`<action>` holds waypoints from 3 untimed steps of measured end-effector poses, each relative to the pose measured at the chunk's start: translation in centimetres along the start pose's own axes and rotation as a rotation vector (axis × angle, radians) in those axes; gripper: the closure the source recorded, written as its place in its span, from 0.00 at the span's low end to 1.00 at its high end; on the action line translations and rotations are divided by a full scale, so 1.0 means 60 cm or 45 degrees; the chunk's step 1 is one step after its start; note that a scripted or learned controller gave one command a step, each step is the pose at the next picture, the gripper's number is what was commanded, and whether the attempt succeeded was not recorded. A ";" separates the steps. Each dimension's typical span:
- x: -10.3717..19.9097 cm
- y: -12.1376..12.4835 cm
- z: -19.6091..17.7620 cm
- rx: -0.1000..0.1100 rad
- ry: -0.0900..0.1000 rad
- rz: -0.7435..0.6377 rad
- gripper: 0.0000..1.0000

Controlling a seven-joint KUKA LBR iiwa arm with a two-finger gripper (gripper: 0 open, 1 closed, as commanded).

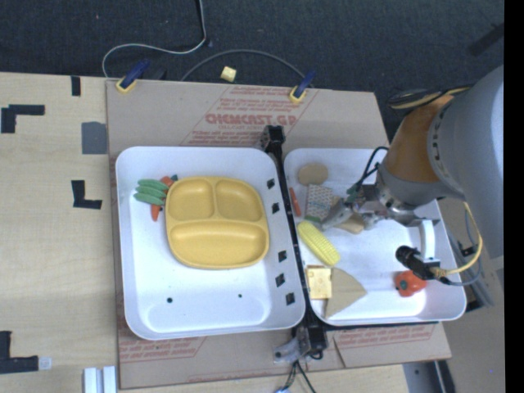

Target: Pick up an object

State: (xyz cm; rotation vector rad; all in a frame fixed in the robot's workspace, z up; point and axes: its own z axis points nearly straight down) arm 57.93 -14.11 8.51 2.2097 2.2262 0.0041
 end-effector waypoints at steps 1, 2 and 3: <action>0.069 0.135 -0.011 0.002 0.001 -0.001 0.00; 0.039 0.076 0.001 0.007 0.001 0.010 0.00; 0.077 0.144 0.001 0.007 -0.004 0.005 0.00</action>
